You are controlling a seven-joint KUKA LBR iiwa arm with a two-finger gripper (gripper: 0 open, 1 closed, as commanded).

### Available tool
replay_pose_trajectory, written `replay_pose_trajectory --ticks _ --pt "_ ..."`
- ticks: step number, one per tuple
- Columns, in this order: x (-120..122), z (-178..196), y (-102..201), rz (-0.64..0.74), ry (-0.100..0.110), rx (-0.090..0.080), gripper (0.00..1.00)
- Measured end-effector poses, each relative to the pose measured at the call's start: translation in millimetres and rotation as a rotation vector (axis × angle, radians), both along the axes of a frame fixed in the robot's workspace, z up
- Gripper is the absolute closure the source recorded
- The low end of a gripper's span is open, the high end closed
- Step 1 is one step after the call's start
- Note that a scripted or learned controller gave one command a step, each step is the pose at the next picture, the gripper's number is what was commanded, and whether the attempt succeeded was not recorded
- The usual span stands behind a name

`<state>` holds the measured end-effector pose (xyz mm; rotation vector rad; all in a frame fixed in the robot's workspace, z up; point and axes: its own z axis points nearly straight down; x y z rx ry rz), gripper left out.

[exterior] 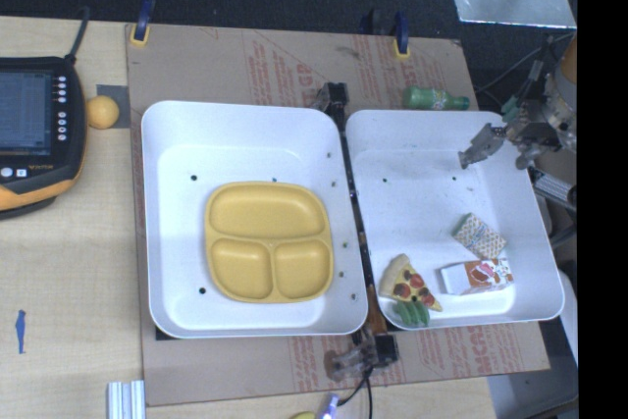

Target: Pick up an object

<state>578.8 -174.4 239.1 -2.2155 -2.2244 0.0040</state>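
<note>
2 white bins sit side by side on the worktop. Nearest the camera, along the front edge of the right bin, lie a pizza slice with a green piece touching its lower end, and just to the right a small carton. A patterned packet lies just behind the carton. The left bin holds a yellow divided tray at its middle. Farther back, the gripper hangs over the right bin's rear right corner, well apart from those things; whether its jaws are spread or pressed together cannot be told. Behind the right bin lies a green bottle on its side. At far left rest an orange ball and a pendant.
</note>
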Motion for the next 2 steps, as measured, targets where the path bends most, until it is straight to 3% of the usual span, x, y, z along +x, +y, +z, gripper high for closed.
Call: replay_pose_trajectory --ticks 1,2 --pt "-36 -98 -31 0.000 0.002 0.000 0.00" --pt "-37 -148 -37 0.001 0.001 0.000 0.00"
